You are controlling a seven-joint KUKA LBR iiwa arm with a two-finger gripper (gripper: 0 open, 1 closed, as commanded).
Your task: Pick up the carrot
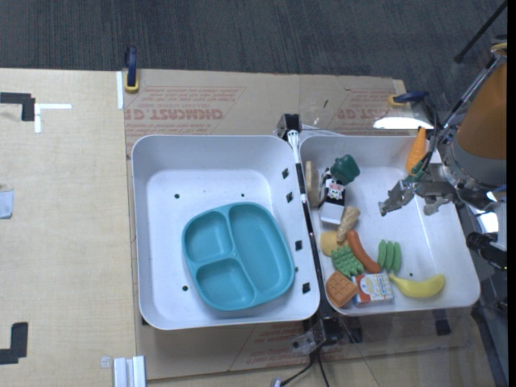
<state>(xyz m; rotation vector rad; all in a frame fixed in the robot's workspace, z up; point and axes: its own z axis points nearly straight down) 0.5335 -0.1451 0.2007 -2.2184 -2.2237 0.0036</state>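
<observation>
The carrot (416, 150) lay against the upper right wall of the right bin (447, 248), a slim orange piece standing steeply along the rim, partly crossed by dark cables or rods coming down from the upper right corner of the frame. The end effector (397, 200) sat over the right bin at the right of the frame, just below and to the left of the carrot, its metal parts reaching leftward over bare bin floor. Nothing could be seen between its tips, and whether they were spread or closed could not be told at that size and angle.

The step in hand looked like the approach: the carrot had not been grasped, and the tool was near it but not on it. The next move would call for shifting up and right toward the bin wall and closing across the carrot's narrow body, an awkward grasp with the wall so close.

Lower in the same bin, toward the centre of the frame, sat a clutter of toy food: a green leafy piece (346, 168), a sausage (362, 252), green pea pods (389, 255), a banana (419, 285) and a small carton (375, 287). The left bin (161, 216) held a teal divided plate (237, 255).

The arm's orange band (488, 119) was cut off by the right edge, and the carrot's lower end was hidden behind the wrist hardware.
</observation>
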